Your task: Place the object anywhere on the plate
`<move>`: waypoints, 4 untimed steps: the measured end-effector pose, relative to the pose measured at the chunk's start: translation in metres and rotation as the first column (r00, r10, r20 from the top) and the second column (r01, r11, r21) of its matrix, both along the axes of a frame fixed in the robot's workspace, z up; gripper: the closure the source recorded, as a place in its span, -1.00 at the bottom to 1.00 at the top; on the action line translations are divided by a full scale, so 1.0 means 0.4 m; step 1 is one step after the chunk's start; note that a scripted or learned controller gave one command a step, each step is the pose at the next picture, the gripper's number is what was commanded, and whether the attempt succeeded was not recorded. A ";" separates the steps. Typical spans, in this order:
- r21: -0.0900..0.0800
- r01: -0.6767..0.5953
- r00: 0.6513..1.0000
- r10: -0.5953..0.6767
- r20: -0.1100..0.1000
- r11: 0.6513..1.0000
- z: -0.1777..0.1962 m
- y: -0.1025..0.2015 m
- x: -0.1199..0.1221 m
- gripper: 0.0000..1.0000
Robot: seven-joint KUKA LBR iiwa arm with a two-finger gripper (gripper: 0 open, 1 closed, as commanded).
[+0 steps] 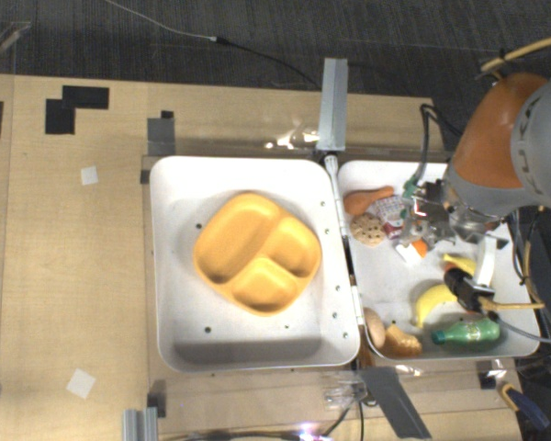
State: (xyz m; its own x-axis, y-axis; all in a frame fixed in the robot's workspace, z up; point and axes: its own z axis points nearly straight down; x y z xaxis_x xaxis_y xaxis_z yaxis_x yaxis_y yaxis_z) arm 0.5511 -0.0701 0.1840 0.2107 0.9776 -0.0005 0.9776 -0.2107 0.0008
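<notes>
I see the yellow plate (257, 251), divided into sections, sitting bare in the left bin (174, 246). The right bin (386, 278) holds the clutter: a chicken drumstick (367, 198) at the far left corner, a cookie (367, 231) just near of it, a banana (433, 299), a green bottle (466, 333) lying on its side at the near edge, and a bread roll (397, 339) at the near left corner. My arm (505, 145) reaches in from the right, and the claw (424, 219) hangs low over the far middle of that bin, just right of the cookie, above some small bits too blurred to name. I cannot tell how the claw stands, nor whether anything sits in it.

I judge the step in hand is the pick, since nothing lies on the plate yet. To do it well I would choose one item that stands apart from its neighbours, the cookie or the drumstick being closest. I would come straight down, close across its narrow side, and lift clear of the wall between the bins before crossing left. Any section of the plate will do.
</notes>
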 end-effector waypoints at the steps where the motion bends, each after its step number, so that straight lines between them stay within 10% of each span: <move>1: 0.004 0.104 0.995 -0.104 0.001 0.995 0.022 0.208 0.098 1.00; 2: 0.003 0.131 0.991 -0.131 -0.002 0.991 0.000 0.386 0.051 1.00; 3: 0.005 0.071 0.997 -0.071 0.008 0.997 0.225 0.482 0.086 1.00; 4: 0.002 0.073 0.997 -0.073 0.003 0.997 0.219 0.478 0.084 -1.00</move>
